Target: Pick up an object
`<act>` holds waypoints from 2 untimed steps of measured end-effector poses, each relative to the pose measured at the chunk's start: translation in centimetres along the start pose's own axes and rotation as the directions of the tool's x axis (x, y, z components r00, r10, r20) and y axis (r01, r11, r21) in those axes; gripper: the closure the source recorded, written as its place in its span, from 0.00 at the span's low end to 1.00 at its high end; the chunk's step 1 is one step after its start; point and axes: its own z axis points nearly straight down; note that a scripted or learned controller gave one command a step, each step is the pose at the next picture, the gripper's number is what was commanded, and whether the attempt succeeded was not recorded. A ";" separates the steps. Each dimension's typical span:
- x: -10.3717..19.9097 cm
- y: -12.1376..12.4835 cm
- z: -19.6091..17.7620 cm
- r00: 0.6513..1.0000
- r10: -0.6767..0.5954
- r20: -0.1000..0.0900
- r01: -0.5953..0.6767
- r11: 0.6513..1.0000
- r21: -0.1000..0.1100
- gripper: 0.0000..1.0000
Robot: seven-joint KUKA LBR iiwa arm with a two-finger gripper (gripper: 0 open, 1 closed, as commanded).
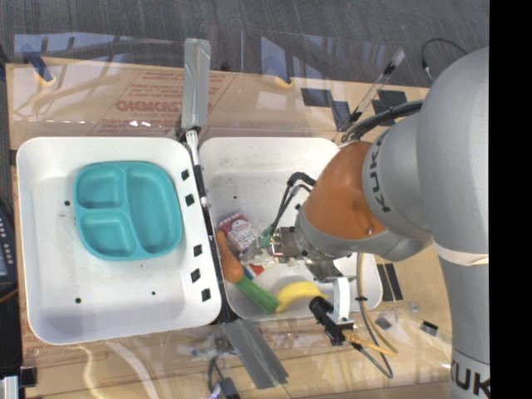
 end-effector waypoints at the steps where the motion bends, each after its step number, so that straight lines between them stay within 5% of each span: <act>1: -0.9 5.5 0.6 1.000 -0.025 -0.012 0.025 1.000 0.015 0.00; 2: -1.1 5.6 -0.4 1.000 -0.027 -0.009 0.027 1.000 0.014 1.00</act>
